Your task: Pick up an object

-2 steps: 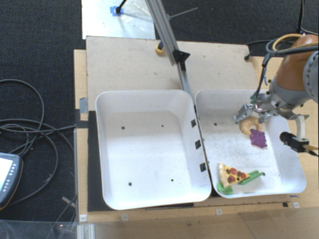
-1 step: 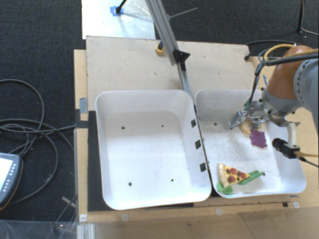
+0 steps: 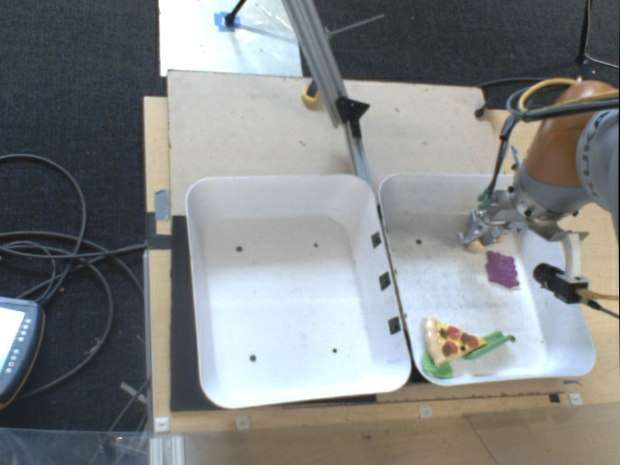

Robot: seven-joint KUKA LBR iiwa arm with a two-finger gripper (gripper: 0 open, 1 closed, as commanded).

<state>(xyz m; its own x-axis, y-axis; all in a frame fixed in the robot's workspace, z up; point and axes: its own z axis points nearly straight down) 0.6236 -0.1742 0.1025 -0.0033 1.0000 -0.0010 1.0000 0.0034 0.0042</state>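
A small tan object (image 3: pixel 474 246) lies just under the jaws (image 3: pixel 477 232) in the right bin (image 3: pixel 562 361), not visibly lifted. Whether they are closed on it I cannot tell; the lift remains.

Open floor across the right bin (image 3: pixel 441 279) between purple piece (image 3: pixel 502 269) and pizza slice (image 3: pixel 451 338).

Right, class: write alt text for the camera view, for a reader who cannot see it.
A grey and orange robot arm reaches from the right, its gripper low in the right white bin near a small tan object. That bin also holds a purple piece, a toy pizza slice and a green piece; a second white bin sits beside it.
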